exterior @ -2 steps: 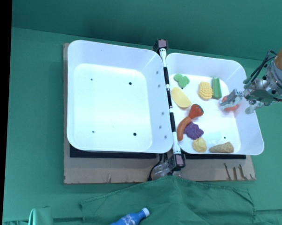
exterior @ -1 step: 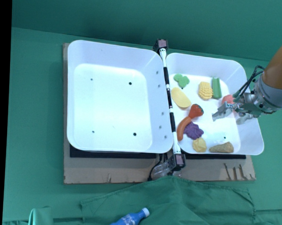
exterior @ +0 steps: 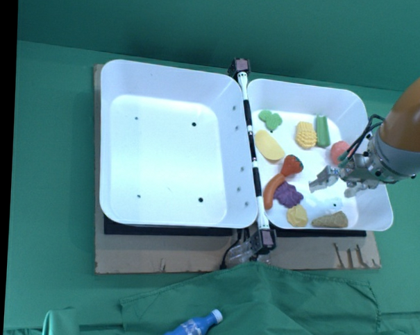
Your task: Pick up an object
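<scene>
Two shallow white bins sit side by side on a sheet of brown cardboard [exterior: 157, 262] laid over a green-covered table [exterior: 50, 156]. The left bin [exterior: 172, 85] has a bare floor marked by a few small dark dots. The right bin [exterior: 297, 91] contains a scatter of toy foods: a green leafy piece [exterior: 270, 119] near the top, a yellow corn cob [exterior: 306, 135] beside a green stick-shaped piece [exterior: 323, 131], a pale yellow oval piece [exterior: 269, 146], a red strawberry-like piece [exterior: 292, 164] touching the upper end of an orange carrot-like piece [exterior: 271, 189], a purple grape cluster [exterior: 289, 195] just beside that carrot, a yellow lemon-like piece [exterior: 297, 216] below the grapes, and a tan wedge [exterior: 331, 219] near the bin's lower right corner. A pink-red rounded piece [exterior: 338, 149] lies near the right wall, partly hidden by the arm.

The grey arm with its orange band [exterior: 415, 110] reaches in from the right. Its hand [exterior: 326, 180] hangs over the right bin's lower right area, above bare floor between the strawberry piece and the tan wedge. The fingers [exterior: 321, 180] appear spread, with nothing between them.

A rumpled green cloth [exterior: 273, 305] covers the table's near edge, and a small blue bottle [exterior: 191, 327] with a white cap lies on it.
</scene>
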Tool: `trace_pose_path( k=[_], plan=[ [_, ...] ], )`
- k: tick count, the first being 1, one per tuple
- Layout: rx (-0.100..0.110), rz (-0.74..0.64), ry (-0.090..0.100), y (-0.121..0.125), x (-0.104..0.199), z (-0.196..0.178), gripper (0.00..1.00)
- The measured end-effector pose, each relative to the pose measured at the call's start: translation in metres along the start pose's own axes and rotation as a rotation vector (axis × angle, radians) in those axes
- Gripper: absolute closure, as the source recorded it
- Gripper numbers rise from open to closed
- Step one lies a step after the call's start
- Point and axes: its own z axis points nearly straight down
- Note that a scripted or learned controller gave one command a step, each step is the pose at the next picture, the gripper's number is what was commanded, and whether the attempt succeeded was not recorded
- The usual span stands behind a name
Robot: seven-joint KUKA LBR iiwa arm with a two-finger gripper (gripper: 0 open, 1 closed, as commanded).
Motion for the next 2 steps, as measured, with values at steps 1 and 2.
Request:
trace_pose_path(
  k=[1,2],
  plan=[
    [-0.009,0.0,-0.001,0.002,-0.002,0.033,0.0],
    [-0.023,0.003,-0.007,0.005,-0.004,0.018,1.0]
  ],
)
